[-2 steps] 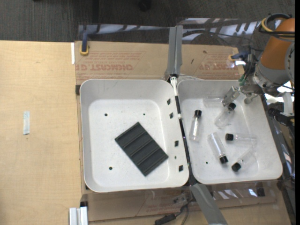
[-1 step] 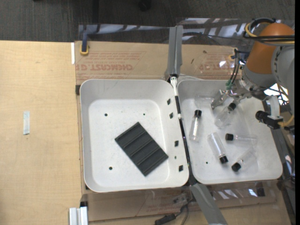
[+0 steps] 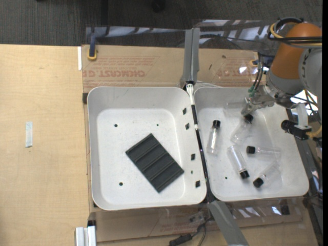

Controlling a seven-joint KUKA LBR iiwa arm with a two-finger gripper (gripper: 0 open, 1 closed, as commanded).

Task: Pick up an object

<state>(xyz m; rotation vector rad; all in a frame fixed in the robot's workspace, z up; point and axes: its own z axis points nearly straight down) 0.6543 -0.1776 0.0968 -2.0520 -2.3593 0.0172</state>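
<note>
Altogether two shallow white bins sit side by side on the bench. One dark ribbed rectangular block point(image 3: 154, 162) lies at a slant near the middle of the left bin point(image 3: 97, 137), alone on its floor. The right bin point(image 3: 220, 191) holds a loose group of clear plastic vials with black caps; about five can be counted, though the clear bodies blur into the white floor and the number is uncertain. One vial point(image 3: 213, 135) lies apart from the rest near the bin's left wall, cap toward the back. Another vial point(image 3: 238, 162) lies lower, its cap pointing to the front, and a further vial point(image 3: 262, 150) lies crosswise beside it. A black cap point(image 3: 258, 182) sits near the front right corner.

One grey arm with an orange band point(image 3: 297, 40) reaches in from the right. Its gripper point(image 3: 249, 111) hangs over the back part of the right bin, just above a black cap there. Whether it is open or closed cannot be told, nor whether anything is grasped.
</note>
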